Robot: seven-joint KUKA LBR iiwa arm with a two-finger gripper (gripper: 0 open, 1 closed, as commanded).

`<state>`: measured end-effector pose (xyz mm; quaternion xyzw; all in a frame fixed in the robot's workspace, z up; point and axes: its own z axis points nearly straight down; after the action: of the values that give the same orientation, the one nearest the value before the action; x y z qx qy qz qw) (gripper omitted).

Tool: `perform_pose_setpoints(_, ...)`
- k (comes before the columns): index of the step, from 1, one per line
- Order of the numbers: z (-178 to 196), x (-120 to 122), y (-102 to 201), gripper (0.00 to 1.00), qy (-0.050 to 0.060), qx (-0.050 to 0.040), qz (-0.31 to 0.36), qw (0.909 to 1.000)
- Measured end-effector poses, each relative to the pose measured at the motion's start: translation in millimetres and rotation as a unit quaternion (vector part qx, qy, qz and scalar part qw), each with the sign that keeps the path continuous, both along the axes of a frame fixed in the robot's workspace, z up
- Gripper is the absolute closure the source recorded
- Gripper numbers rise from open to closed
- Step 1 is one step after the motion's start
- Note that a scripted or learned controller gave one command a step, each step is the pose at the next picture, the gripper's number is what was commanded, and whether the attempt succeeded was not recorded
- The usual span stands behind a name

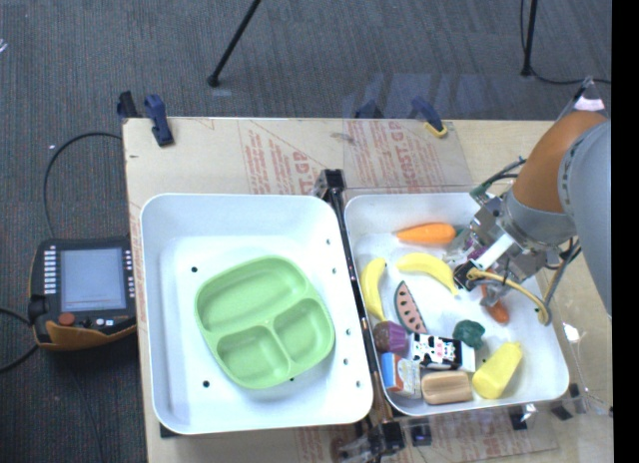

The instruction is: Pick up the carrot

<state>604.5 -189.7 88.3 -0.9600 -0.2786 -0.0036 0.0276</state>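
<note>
While the carrot lies on its side near the far wall of the right bin, its narrow end pointing left, the gripper hangs just beside its thicker right end. I cannot tell whether the gripper is open or closed, and the carrot is not seen in its grasp. A banana lies just in front of the carrot, and a second banana lies along the bin's left wall, with a watermelon slice near them. The left bin holds a green divided plate.
</note>
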Motion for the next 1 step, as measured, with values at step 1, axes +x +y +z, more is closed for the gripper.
perform_pose_setpoints(1,-1.7,22.9,60.4,0.00,0.000,-0.0241,-0.078,0.9967)
